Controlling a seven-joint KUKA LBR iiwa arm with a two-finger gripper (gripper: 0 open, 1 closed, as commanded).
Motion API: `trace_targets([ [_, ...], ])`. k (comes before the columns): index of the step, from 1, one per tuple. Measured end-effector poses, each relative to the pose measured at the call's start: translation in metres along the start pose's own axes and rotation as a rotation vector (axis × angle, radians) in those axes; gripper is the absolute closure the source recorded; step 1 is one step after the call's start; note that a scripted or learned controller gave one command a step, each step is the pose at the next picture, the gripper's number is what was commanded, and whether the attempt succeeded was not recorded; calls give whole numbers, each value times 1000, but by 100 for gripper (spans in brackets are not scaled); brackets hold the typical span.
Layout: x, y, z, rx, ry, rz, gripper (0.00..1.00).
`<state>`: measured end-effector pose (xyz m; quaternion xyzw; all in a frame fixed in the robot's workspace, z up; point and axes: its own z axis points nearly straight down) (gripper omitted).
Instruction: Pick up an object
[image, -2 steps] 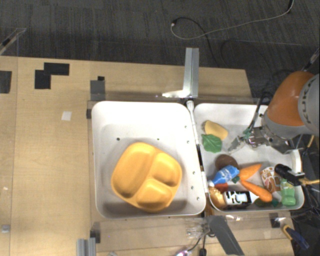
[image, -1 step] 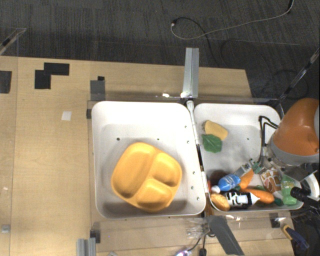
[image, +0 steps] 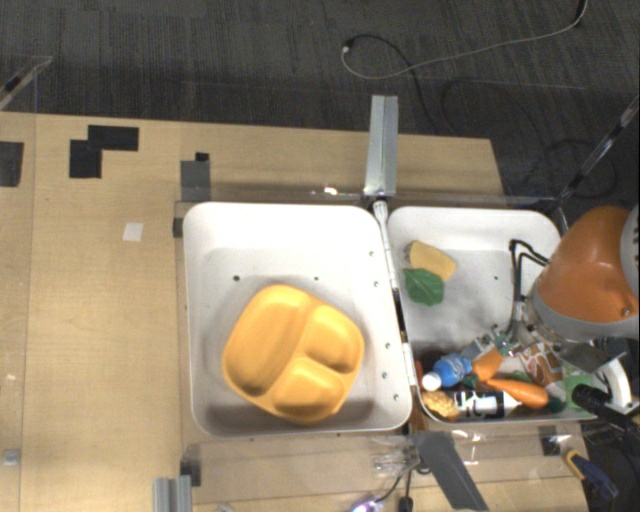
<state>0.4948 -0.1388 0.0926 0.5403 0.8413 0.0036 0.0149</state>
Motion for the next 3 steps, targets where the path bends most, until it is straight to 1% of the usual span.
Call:
trace_targets([
  [1,39,17,0,1,3,-207,0],
  [2,-14,-11,1,13,13,163,0],
  [3,-13,-7,-10,7,14,159,100],
])
